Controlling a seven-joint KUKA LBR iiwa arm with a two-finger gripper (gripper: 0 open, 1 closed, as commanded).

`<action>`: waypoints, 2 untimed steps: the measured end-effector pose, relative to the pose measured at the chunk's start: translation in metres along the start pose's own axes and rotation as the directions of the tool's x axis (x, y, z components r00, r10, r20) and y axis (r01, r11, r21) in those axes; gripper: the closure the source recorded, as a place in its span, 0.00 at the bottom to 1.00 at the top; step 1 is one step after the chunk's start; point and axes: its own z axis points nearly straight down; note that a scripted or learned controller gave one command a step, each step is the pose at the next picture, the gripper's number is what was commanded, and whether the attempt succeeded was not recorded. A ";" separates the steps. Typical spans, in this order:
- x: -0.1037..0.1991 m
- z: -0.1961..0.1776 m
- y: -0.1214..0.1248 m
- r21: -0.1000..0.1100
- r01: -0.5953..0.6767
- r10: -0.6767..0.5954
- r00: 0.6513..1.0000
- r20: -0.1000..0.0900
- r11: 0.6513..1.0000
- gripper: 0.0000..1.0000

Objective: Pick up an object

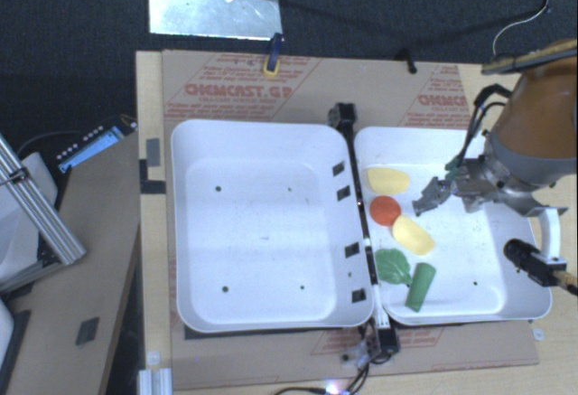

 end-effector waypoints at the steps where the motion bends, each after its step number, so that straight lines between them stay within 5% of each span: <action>1: -0.002 0.074 -0.040 0.009 -0.003 0.003 1.000 -0.001 1.000 0.00; 2: -0.067 0.141 -0.039 0.003 -0.008 0.008 1.000 0.002 1.000 0.00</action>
